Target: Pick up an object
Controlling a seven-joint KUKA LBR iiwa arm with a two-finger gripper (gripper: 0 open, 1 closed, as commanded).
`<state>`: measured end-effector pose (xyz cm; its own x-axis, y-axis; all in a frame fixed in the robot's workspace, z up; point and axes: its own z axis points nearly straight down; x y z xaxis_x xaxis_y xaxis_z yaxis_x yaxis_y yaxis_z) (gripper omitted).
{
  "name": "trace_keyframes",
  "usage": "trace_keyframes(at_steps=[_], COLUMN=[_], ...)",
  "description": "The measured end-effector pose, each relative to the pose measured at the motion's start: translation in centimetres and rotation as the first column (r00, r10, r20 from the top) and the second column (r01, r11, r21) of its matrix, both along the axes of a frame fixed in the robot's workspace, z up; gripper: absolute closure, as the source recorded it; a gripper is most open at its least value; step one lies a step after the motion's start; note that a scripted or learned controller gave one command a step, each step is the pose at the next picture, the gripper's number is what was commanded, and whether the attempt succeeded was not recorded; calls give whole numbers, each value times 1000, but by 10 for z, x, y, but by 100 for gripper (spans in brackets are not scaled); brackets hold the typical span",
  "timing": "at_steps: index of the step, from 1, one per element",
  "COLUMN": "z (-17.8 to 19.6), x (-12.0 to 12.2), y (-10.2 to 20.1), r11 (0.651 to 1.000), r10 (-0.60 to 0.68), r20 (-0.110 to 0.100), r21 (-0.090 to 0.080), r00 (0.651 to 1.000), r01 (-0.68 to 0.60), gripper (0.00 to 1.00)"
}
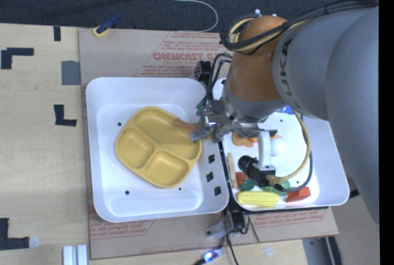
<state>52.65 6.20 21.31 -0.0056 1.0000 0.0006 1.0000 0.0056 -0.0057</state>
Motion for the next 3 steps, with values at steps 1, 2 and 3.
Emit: trace_keyframes(at_steps=[1, 2, 3], z=[20, 14, 0], x=[-13, 0, -9], y=[20, 24, 18], r11=[1000, 1000, 1000], r10=[-1, -3, -5], r20=[4, 3, 1], r21=[0, -1, -2], r00=[1000, 1000, 1000], r01=[1, 3, 5], gripper=[100, 100, 100])
